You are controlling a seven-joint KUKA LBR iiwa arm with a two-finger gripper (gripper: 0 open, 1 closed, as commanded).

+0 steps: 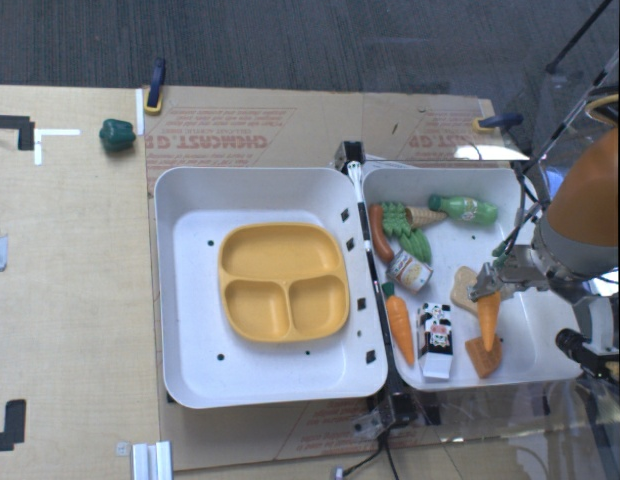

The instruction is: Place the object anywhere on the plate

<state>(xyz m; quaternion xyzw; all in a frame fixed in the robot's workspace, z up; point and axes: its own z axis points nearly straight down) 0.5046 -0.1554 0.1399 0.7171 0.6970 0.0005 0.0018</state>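
Dark grey carpet runs along the top of the view; below it a pale wooden table carries a cardboard sheet printed with red lettering that reads reversed and cannot be made out with certainty.

Two white bins sit side by side on the cardboard. The left bin holds one yellow plate with three compartments. The right bin holds the clutter: one green bottle at its 12 o'clock, one green leafy item at 11 o'clock, one small can whose label is too small to read, one carrot along the 9 o'clock wall, and one white carton with a black-and-white printed face at 6 o'clock.

Arm enters from 3 o'clock, its far end cut off by the frame edge. The tool appears clamped on the top of a second orange carrot, which hangs point-down from it over the right bin, well apart from the plate. An orange wedge lies just below; its identity is unclear. A tan piece beside the tool is partly hidden.

One green object rests on the table at 10 o'clock.
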